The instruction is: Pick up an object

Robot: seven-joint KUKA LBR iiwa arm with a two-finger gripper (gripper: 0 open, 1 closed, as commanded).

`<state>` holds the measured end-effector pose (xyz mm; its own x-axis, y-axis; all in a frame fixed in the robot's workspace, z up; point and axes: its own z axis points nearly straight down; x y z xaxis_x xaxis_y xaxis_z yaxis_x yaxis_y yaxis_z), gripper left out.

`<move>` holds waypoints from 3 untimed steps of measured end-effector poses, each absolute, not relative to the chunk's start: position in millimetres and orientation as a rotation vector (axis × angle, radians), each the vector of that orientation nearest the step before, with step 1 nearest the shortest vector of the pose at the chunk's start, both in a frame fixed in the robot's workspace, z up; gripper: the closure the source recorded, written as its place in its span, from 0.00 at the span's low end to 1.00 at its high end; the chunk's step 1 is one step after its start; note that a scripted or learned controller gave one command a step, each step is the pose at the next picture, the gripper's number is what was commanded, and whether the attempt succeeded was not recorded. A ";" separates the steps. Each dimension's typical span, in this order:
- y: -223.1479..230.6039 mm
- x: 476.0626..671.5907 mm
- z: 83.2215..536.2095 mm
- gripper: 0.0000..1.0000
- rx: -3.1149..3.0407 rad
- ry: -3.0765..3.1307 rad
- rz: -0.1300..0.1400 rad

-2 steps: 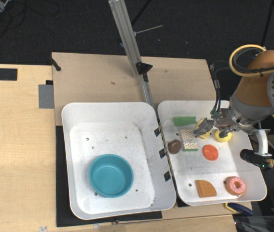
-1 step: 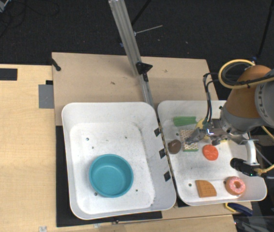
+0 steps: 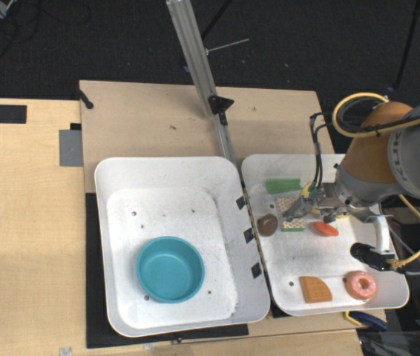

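Note:
My gripper (image 3: 300,211) hangs low over the upper middle of the right bin (image 3: 388,297), reaching in from the right. Directly under it lies a small pale patterned piece (image 3: 293,226). A brown round object (image 3: 267,225) sits just to its left, and a red-orange oblong piece (image 3: 325,229) just to its lower right. A green block (image 3: 283,186) lies a little beyond the gripper. Near the bin's front are a tan square cracker (image 3: 315,289) and a pink donut (image 3: 360,285).
The left bin (image 3: 121,184) holds a teal bowl (image 3: 170,268) at its front. A slanted metal rail (image 3: 195,50) runs down to the gap between the bins. Cables (image 3: 317,147) loop off the arm above the right bin.

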<state>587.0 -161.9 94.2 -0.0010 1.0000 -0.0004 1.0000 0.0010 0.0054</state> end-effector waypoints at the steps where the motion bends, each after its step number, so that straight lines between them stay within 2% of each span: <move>1: -162.3 587.6 105.3 1.00 2.217 2.218 0.007; 3: -155.1 587.4 213.1 1.00 2.220 2.219 0.003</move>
<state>587.4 -155.1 213.1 0.0003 1.0000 -0.0006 1.0000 -0.0003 0.0033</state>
